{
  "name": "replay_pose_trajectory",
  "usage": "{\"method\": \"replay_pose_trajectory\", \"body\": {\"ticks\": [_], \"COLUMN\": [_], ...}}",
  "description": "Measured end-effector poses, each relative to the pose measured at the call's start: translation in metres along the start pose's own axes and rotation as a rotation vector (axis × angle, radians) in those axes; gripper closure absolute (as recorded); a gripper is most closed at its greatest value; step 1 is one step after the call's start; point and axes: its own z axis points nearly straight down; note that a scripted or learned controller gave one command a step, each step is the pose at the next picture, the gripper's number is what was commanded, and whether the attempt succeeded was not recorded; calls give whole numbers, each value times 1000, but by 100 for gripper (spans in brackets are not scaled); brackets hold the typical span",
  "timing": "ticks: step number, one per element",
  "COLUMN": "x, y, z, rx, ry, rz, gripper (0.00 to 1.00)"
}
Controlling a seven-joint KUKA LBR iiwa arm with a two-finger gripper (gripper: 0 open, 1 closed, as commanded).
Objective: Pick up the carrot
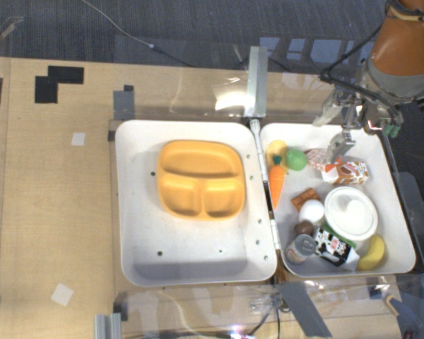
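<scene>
Camera view: toy carrot, likely light, stiff, slick, suits a mid-body pinch; claw at two o'clock, state unclear.

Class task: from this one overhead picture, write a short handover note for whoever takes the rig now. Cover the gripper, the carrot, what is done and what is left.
Gripper: hanging over the upper part of the right bin, above the small packets; nothing seen between its fingers, which look slightly apart.
Carrot: lying along the left wall of the right bin, green top toward the far end, beside a yellow toy and a green ball.
Yellow divided tray: in the left bin.
Done: nothing yet; the carrot is not picked up.
Left: move the gripper left over the carrot, descend, grasp and lift.
</scene>
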Motion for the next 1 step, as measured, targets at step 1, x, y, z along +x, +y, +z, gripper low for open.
{"method": "replay_pose_trajectory", "body": {"ticks": [1], "x": [7], "y": [50], "z": [79], "rx": [-3], "ry": [4], "rz": [-202], "gripper": [0]}}
